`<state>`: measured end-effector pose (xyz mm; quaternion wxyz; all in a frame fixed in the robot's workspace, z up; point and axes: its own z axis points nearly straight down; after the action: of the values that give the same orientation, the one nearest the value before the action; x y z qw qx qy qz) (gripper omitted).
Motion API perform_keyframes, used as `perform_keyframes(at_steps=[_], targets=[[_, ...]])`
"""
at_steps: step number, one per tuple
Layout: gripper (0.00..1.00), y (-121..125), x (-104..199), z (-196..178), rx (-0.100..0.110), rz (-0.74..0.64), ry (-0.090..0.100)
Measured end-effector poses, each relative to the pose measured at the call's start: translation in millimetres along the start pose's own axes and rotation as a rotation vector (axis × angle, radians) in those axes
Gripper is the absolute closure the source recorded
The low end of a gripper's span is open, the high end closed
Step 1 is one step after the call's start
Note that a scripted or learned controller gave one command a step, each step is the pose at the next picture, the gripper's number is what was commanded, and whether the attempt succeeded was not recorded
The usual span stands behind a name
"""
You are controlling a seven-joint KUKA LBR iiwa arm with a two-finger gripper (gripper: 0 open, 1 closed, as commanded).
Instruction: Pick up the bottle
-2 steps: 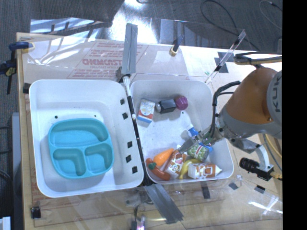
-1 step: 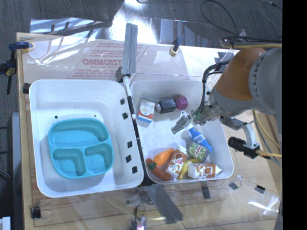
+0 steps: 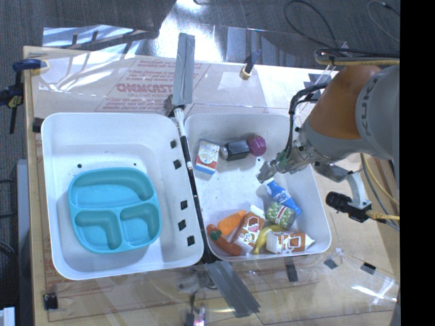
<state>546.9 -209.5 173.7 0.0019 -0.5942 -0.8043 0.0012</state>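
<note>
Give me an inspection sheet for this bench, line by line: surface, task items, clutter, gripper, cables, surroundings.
Surface: wooden bench with two white bins side by side, left bin and right bin.
Task items: dark bottle with a purple cap, lying on its side near the right bin's back wall.
Clutter: small carton beside the bottle; blue-and-white carton, green can, carrot, banana and more cartons in a front pile; blue divided tray in the left bin.
Gripper: gripper low in the right bin, right of the bottle and above the blue-and-white carton; fingers hard to read.
Cables: black cables on the floor; yellow ones by the arm.
Surroundings: grey carpet; blue clamp at the left edge.
</note>
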Motion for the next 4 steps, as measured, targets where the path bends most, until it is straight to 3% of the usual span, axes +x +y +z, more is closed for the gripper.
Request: perform_keyframes(at_steps=[1,2,3,4], targets=[[0.0,0,0,0,0.0,0.0,0.0],[0.0,-15,16,37,-0.001,-0.046,0.0],[0.0,-51,15,-15,-0.004,-0.138,-0.002],[0.0,-3,0,-15,-0.003,-0.151,-0.001]])
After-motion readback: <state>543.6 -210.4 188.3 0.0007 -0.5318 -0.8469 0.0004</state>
